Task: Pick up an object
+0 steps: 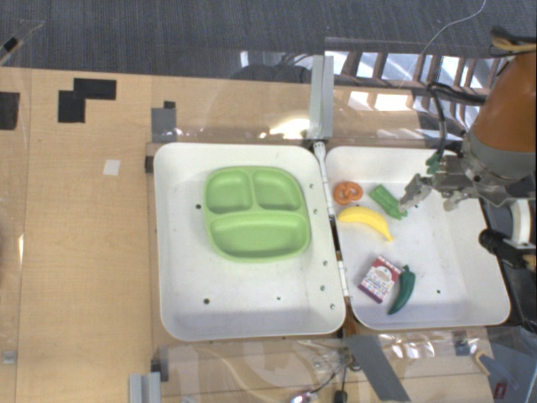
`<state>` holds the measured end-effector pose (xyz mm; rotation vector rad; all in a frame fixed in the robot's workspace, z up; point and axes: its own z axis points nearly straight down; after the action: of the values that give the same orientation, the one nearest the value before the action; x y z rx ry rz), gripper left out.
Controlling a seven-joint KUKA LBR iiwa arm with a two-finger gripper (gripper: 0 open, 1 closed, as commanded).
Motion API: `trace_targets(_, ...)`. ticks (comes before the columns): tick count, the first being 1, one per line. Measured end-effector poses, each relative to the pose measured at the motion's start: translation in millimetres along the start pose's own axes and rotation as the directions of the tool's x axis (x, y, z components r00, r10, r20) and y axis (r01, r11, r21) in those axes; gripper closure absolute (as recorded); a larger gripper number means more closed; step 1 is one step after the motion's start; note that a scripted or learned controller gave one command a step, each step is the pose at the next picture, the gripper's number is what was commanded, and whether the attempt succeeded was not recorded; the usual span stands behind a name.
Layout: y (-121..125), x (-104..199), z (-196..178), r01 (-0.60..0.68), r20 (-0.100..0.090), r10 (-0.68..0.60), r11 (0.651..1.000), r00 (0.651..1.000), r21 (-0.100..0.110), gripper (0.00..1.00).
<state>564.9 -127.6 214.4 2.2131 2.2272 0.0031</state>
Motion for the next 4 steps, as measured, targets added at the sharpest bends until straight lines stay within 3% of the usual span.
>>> trace_targets(1, -31, 33, 99, -0.132, 0.0, 0.132, 0.991, 0.991, 0.002, 0.0)
trace_targets(2, 31, 29, 123, -0.178, -0.002, 0.178, 0.984, 0.984, -0.012, 0.0)
trace_targets(3, 97, 21, 125, 0.06, 0.0, -0.06, 0.998, 0.998, 0.004, 0.0)
trace_targets(4, 96, 23, 116, 0.068, -0.001, -0.068, 0.998, 0.998, 0.012, 1.0)
